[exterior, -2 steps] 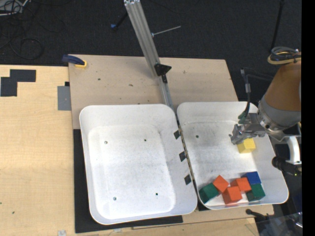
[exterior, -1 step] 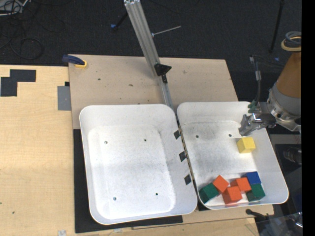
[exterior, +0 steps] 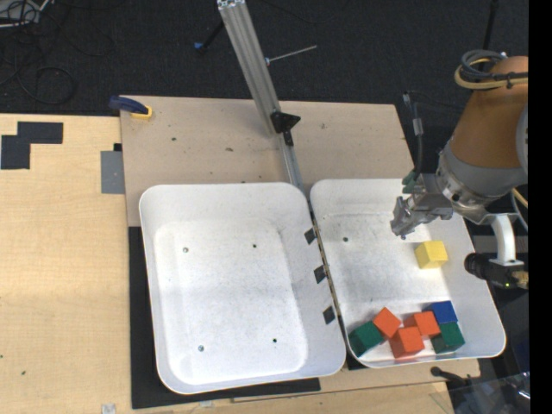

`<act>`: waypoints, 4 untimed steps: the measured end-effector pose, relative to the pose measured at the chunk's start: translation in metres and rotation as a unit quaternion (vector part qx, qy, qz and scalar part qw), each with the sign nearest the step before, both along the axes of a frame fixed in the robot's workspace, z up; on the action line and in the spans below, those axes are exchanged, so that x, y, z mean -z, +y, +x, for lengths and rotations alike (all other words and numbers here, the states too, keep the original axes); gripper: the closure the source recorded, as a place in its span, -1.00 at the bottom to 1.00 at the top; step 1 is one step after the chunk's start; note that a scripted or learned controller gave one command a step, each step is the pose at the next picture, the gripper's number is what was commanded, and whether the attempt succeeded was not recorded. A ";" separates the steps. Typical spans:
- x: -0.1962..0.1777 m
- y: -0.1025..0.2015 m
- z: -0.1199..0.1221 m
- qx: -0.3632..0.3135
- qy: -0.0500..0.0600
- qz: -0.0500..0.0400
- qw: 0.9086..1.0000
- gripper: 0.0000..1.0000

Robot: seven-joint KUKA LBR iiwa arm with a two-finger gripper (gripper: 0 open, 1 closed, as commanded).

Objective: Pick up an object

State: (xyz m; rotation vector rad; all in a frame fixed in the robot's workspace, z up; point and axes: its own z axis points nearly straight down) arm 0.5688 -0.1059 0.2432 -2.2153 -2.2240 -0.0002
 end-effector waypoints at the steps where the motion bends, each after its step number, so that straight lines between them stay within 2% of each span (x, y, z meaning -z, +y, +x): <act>1: -0.001 0.050 0.013 0.000 0.000 0.000 1.000 1.00; 2: 0.014 0.096 0.037 0.000 0.000 0.000 1.000 1.00; 4: 0.019 0.176 0.073 0.001 0.000 -0.001 1.000 1.00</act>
